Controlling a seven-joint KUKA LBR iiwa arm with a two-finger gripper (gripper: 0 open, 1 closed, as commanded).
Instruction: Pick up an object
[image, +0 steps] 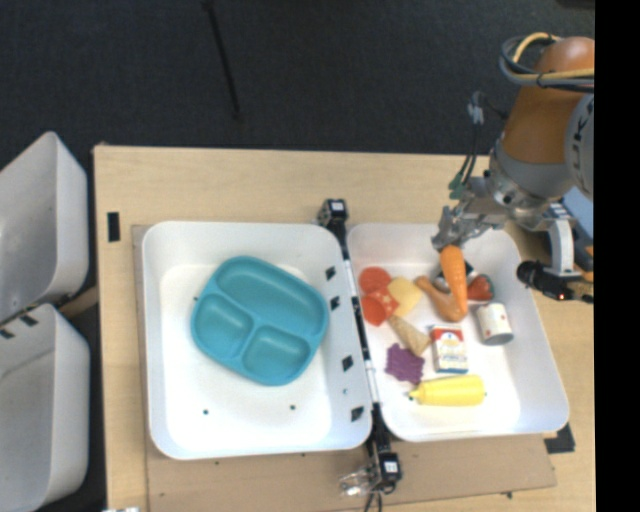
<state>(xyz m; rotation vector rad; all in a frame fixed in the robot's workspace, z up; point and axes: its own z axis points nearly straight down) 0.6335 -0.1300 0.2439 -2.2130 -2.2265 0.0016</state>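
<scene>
I see the left bin (160, 340) holding a teal divided plate (260, 320), and the right bin (530, 390) full of toy food. The claw (455, 235) hangs at upper right; I cannot tell its opening. The orange carrot (455, 280) lies just below it.

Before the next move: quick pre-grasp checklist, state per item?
1. Gripper over the right bin: ok, it sits above that bin's far end.
2. Target below it: ok, the carrot lies just under the fingertips.
3. Carrot held: not ok, it lies on the pile in the bin, and nothing shows between the fingers.
4. Finger opening: cannot tell, too small and dark.
5. Room around the carrot: not ok, it lies against other toys, with the white can close on its right.
6. Left bin as a drop spot: ok, it holds a blue divided plate with bare floor around it.
</scene>
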